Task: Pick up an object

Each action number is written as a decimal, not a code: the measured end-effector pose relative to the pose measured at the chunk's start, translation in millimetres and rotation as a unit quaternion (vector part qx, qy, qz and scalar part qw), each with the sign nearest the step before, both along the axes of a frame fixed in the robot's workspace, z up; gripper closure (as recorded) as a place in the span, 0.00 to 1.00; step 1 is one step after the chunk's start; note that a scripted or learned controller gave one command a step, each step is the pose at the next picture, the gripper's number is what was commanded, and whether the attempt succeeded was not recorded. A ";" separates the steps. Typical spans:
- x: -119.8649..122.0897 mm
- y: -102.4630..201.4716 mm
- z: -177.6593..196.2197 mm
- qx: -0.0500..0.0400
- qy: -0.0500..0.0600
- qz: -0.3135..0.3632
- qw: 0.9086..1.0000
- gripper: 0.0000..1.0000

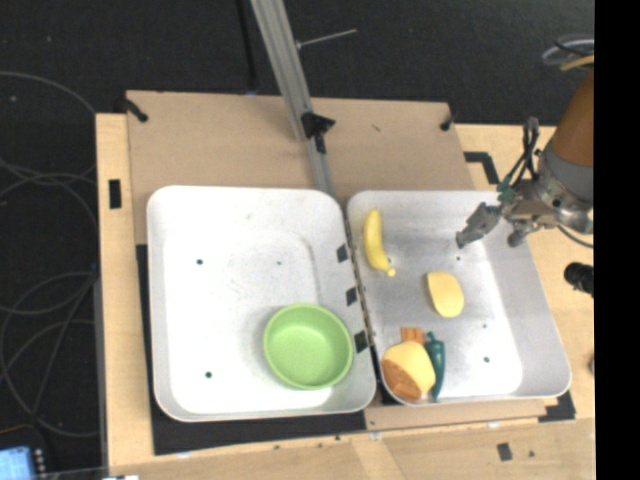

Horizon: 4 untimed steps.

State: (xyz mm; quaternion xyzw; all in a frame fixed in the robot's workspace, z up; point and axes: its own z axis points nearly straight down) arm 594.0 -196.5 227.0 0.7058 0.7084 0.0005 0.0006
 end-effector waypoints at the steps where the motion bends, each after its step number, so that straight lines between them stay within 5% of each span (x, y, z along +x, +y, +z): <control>1: 0.0 -0.1 0.0 0.000 0.000 0.000 1.000 0.00; 4: -7.9 -11.6 -122.9 -0.002 -0.002 -0.003 1.000 0.00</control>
